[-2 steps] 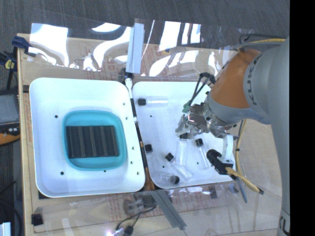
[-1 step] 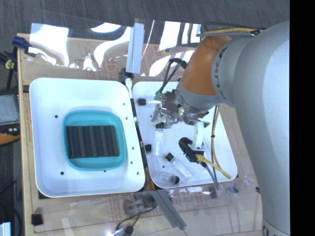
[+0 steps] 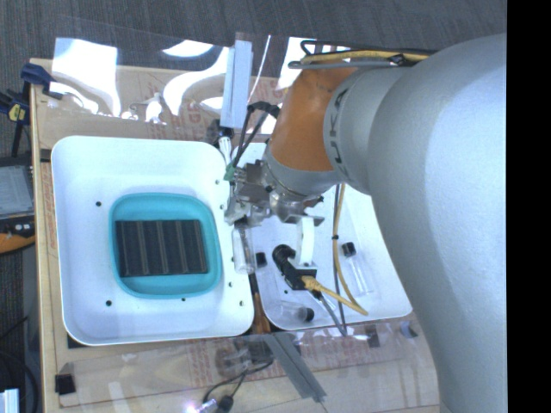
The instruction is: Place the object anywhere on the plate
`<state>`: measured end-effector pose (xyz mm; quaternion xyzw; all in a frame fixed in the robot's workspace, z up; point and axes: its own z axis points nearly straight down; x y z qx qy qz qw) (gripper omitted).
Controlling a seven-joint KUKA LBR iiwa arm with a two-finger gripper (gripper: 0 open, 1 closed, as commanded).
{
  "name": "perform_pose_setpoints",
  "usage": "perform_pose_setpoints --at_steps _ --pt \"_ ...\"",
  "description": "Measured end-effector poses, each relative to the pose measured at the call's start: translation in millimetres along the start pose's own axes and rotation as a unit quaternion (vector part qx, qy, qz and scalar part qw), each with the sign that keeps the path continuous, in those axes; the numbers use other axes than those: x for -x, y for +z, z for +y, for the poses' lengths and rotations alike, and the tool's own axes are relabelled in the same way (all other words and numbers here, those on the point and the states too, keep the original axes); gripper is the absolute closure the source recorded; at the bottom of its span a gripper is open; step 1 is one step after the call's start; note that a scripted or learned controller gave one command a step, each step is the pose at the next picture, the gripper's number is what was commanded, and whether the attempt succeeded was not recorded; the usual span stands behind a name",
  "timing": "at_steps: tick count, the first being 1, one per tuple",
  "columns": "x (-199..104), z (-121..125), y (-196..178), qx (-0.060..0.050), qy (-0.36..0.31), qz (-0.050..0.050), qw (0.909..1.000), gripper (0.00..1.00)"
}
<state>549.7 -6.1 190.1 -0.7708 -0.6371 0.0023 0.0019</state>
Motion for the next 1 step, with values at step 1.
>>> perform_pose_setpoints --at_steps 1 --pt "0.2 0.1 -0.1 0.000 0.000 0.000 1.0000 0.00"
